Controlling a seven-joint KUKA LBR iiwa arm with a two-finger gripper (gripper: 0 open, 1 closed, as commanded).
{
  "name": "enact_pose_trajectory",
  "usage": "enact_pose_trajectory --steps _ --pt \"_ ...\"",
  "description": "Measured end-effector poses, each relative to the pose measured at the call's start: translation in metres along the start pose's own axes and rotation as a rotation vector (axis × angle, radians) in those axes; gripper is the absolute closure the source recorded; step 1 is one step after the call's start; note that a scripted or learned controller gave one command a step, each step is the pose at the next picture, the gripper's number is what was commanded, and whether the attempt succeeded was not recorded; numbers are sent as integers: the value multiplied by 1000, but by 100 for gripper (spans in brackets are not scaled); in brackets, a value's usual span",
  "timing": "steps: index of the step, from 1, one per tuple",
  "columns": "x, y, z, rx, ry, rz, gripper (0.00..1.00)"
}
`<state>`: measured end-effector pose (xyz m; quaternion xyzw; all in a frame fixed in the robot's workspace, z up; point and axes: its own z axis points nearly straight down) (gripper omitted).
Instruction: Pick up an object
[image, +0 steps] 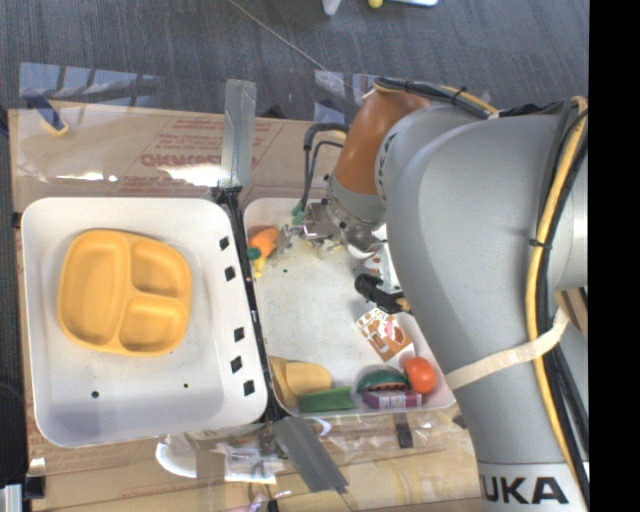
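Green block (325, 401) lies lengthwise along right bin's (300, 310) near wall.

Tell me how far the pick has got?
Done: the arm has reached over the right bin, its gripper low near the orange toy. In hand: nothing visibly lifted. Left: grasping and raising something; tomato and green block lie untouched.

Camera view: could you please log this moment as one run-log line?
arm: over right bin | gripper: near bin's far edge, nothing seen held | yellow tray: in left bin
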<state>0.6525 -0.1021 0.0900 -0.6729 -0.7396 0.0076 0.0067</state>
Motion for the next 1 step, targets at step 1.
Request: enact_pose_trajectory --steps 1 --pt "54 8 -103 -20 4 326 0"
